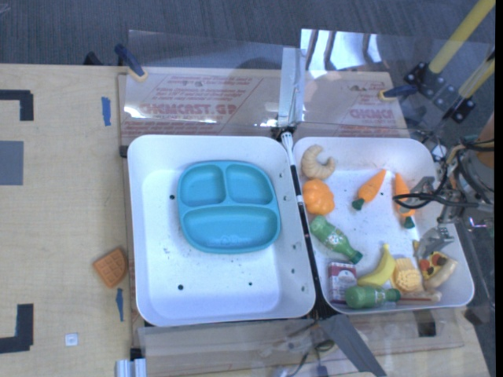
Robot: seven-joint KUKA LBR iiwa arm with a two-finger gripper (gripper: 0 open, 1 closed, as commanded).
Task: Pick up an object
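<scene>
The right bin holds several toy foods. At the back lie a beige croissant, an orange pumpkin and two carrots. A green bottle lies in the middle. Along the front are a banana, corn, a pizza slice, a red-and-white box and a second green bottle. My gripper hangs low at the bin's right side, just above the pizza slice and corn. Nothing is seen held in it.
The left bin holds a blue divided plate. A toy waffle lies on the wooden bench left of the bins. Cables and the arm crowd the right bin's right rim. Clear panels stand behind both bins.
</scene>
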